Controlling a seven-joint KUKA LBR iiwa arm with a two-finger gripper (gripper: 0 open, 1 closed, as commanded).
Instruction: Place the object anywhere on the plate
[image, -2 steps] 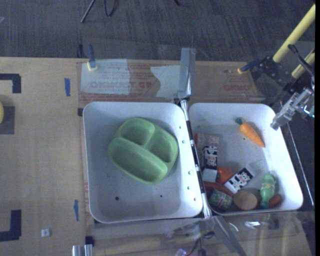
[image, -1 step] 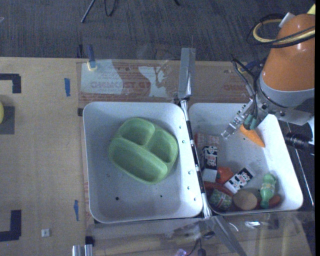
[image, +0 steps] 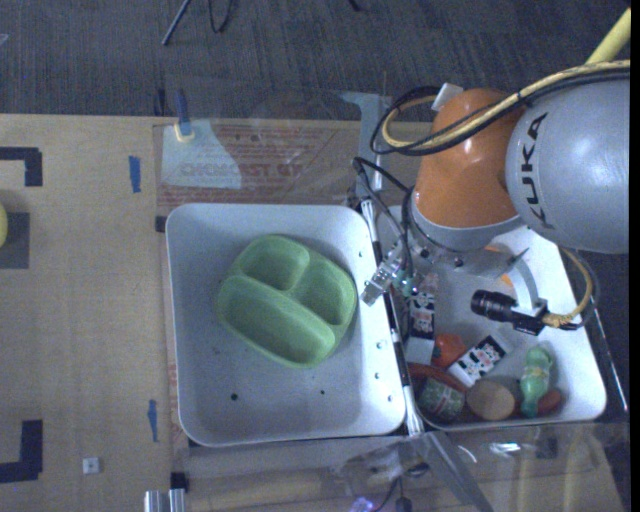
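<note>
A green plate (image: 288, 297) with three compartments lies in the left white bin (image: 200, 400), a little above its middle, and nothing lies on it. My gripper (image: 421, 312) hangs below the orange band of the arm, low over the left side of the right bin (image: 585, 400), just right of the wall between the bins. Below it lie loose objects: a red piece (image: 449, 348), a white and black box (image: 479, 359), a brown round thing (image: 490, 399), a green toy (image: 537, 372) and a dark green round item (image: 440, 401). I see nothing held.
The grey arm and its orange band (image: 470, 170) cover the upper part of the right bin. A black cylinder (image: 497, 306) with a cable sticks out beside the wrist. The wooden bench (image: 80, 300) stretches left of the bins, with blue tape marks.
</note>
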